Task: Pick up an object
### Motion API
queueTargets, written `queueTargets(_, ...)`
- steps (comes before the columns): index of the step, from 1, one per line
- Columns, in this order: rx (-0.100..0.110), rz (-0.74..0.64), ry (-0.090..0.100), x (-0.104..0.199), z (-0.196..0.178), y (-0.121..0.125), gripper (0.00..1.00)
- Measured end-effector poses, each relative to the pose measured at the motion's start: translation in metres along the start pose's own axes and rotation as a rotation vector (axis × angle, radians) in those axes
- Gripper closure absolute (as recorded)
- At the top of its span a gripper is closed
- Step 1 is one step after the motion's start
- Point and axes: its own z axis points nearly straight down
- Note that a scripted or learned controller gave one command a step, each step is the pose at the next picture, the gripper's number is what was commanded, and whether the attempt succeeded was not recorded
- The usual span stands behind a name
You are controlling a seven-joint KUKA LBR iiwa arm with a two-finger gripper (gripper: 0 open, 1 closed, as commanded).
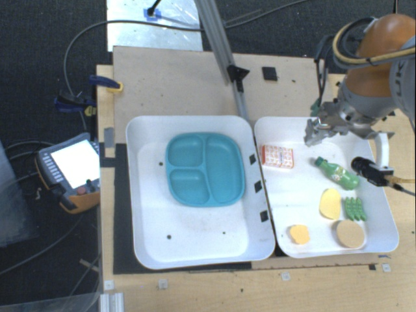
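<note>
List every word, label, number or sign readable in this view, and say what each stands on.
None can be read.
Red-and-white packet in the right bin: printed pattern, too small and blurred to read.
Green bottle: pale label, illegible.
Handheld pendant left of the bench: screen glares white, no text readable.

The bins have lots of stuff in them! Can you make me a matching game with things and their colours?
Things:
1. divided plate
2. bottle
3. small box
4. round cookie

Colours:
A. green
B. tan
C. teal blue
D. red and white

Pairs: 1-C, 2-A, 3-D, 4-B
</note>
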Motion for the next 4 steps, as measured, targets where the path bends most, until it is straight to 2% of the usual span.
queueTargets(1,0.006,0.0,0.002,0.0,0.001,0.001,1.0)
queueTargets(2,0.007,-0.004,0.004,0.051,-0.009,-0.009,1.0)
queueTargets(3,0.009,-0.006,0.004,0.113,-0.002,-0.017,1.0)
queueTargets(4,0.009,-0.004,0.003,0.157,-0.001,-0.023,1.0)
